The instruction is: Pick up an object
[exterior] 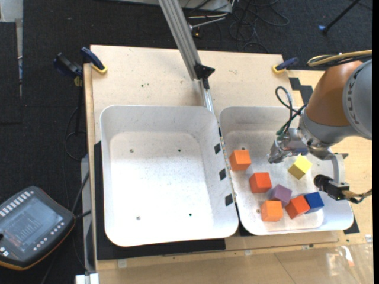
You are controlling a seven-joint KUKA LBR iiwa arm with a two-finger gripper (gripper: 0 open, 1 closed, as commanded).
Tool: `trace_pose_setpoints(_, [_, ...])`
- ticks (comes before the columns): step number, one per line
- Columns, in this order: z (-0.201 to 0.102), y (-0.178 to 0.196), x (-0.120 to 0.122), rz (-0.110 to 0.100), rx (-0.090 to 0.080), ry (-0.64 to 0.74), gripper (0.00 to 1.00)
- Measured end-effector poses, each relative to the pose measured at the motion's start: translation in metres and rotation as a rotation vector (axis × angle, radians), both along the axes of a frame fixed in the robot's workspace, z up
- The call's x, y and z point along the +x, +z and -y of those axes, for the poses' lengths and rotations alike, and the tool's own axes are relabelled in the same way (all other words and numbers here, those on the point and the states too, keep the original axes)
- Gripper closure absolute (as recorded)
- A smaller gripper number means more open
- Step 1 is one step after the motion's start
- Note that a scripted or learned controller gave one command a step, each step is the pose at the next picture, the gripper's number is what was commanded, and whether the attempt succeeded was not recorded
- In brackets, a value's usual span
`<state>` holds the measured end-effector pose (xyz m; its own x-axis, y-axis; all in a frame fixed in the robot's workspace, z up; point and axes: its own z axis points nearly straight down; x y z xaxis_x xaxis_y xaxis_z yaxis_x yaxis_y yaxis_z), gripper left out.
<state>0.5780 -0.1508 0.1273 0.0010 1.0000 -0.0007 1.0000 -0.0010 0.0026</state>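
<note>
The right bin (249, 120) holds several small blocks: an orange one (240, 159), a red-orange one (260, 182), a purple one (280, 193), an orange one (272, 210), a red one (297, 206), a blue one (314, 201) and a yellow one (299, 167). My gripper (279, 153) hangs over the right bin, just left of and above the yellow block and to the right of the upper orange block. Nothing shows between its fingertips. The grey and orange arm comes in from the right behind it.
The left bin (118, 123) lies beside the right one on the tan bench. A metal rod (180, 31) slants down to the gap between the bins. Clamps sit at the bench's back corners (95, 61). A teach pendant (29, 223) rests at the lower left.
</note>
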Motion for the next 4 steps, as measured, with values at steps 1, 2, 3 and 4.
trace_pose_setpoints(1, [-0.006, 0.045, 0.003, 0.003, 0.000, 0.004, 1.00])
trace_pose_setpoints(2, [-0.009, 0.109, 0.005, 0.006, -0.002, 0.004, 1.00])
trace_pose_setpoints(3, [-0.009, 0.141, 0.006, 0.003, -0.001, 0.004, 1.00])
trace_pose_setpoints(4, [-0.058, 0.128, -0.002, -0.003, 0.002, 0.008, 1.00])
